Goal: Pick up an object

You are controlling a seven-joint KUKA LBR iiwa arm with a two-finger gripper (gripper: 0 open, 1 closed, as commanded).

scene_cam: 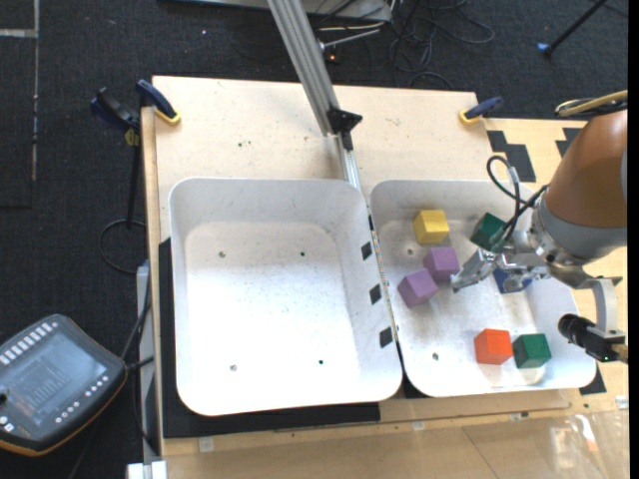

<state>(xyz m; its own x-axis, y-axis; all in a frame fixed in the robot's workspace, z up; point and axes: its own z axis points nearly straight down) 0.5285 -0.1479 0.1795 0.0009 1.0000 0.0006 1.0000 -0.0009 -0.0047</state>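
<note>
Camera view: right bin holds yellow cube, purple cubes.

Blocks lie in the right bin.

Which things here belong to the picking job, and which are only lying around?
Job: gripper; yellow block; two purple blocks; orange block; two green blocks; right bin.
Lying about: left bin; handheld controller; clamps.
</note>
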